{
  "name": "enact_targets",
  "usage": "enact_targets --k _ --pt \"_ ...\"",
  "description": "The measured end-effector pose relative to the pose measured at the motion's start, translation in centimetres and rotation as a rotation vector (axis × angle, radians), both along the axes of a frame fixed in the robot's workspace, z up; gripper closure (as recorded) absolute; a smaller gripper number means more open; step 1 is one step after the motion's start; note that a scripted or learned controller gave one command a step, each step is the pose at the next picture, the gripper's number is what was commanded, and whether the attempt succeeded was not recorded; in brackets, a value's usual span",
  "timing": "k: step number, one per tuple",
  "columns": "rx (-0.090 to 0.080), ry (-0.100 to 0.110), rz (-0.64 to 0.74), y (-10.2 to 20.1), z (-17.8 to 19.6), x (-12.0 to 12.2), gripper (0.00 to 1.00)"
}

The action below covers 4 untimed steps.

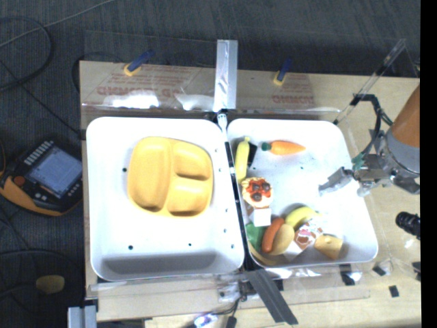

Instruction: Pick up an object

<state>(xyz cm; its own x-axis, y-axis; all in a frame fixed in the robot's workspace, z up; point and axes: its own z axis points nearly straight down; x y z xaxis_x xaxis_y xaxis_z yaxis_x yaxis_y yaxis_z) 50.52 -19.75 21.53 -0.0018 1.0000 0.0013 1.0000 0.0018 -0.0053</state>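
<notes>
Now gripper (336, 181) at three o'clock, state unclear; descend straight onto lone carrot (286, 147), avoid pile (287, 231).

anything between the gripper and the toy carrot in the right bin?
No. In the camera view the stretch from the gripper to the carrot is bare white floor of the right bin. The other toys lie lower, toward the near wall.
</notes>
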Motion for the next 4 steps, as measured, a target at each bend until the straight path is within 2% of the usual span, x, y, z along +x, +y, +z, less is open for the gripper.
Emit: enact_targets --k 1,2,3,4 --pt "-0.002 0.001 -0.171 5.5 -9.1 3.0 0.00" --pt "-0.005 -0.016 -0.135 7.9 -12.6 12.5 0.00" --pt "-0.008 -0.014 -0.133 7.9 -11.9 12.6 1.00" --pt "-0.005 -0.001 -0.083 12.1 -3.4 16.3 1.00"
